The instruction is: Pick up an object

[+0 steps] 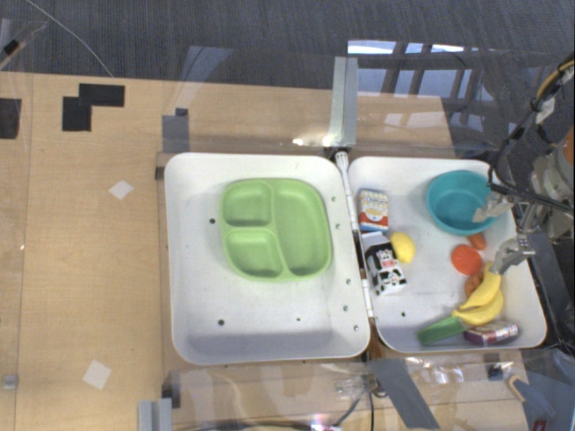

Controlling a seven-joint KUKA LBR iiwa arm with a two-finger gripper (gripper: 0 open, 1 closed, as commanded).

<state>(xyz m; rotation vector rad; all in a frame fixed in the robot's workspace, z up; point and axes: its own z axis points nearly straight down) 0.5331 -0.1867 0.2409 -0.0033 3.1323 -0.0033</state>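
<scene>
My gripper point(499, 233) hangs over the right edge of the right bin point(422, 173), open. One fingertip point(491, 210) is by the rim of the blue bowl point(456, 201). The other fingertip point(508, 257) is just above the banana point(483, 299). Nothing is held between the fingers. A small orange piece point(476, 239) and a red-orange round fruit point(465, 259) lie just left of the gripper. Also in this bin are a lemon point(403, 248), a white and orange carton point(373, 210), a black and white carton point(386, 270), a green cucumber point(440, 331) and a purple can point(492, 334).
The left bin point(193, 268) holds a green divided plate point(274, 228). A raised divider point(353, 241) runs between the two bins. Cables and the arm's body point(544, 164) crowd the right edge above the bowl.
</scene>
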